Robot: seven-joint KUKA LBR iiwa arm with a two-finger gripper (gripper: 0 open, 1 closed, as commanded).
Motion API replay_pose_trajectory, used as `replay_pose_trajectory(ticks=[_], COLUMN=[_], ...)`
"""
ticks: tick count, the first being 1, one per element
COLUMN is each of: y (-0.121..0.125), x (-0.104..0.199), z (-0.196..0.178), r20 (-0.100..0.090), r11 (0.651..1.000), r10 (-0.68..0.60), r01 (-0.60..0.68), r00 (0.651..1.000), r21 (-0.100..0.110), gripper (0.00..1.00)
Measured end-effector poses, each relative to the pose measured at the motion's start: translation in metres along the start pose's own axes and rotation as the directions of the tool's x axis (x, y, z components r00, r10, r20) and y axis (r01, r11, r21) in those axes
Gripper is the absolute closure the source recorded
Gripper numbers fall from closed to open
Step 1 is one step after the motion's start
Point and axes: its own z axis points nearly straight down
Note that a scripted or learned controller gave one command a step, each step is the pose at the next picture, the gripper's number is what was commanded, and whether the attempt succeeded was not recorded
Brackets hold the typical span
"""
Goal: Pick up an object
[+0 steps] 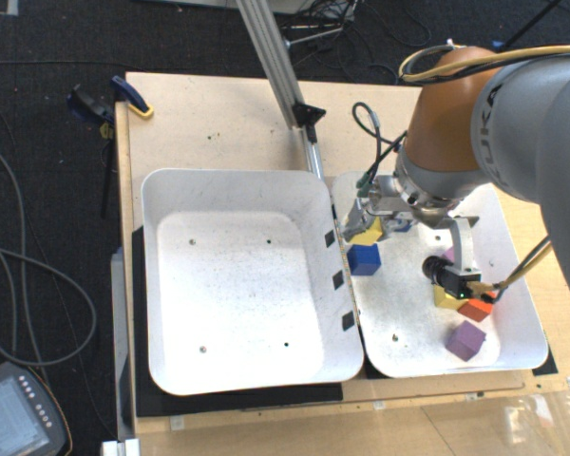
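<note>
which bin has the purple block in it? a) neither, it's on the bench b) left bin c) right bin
c: the purple block lies near the front of the right bin, close to the orange and yellow blocks.

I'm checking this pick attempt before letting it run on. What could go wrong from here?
The gripper sits right over the blue block, close to the right bin's left wall, so it might clip that wall or push the block against it. A yellow piece beside the blue block could get nudged or grabbed instead.
</note>
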Motion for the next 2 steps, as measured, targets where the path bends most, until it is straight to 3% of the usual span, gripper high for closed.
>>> replay_pose_trajectory(ticks=[2], y=[-0.025], x=[0.102], z=[-0.031], r20=[0.001], r11=[1.0], r10=[0.0], r01=[0.0], r00=[1.0], r21=[-0.004], gripper=[1.0])
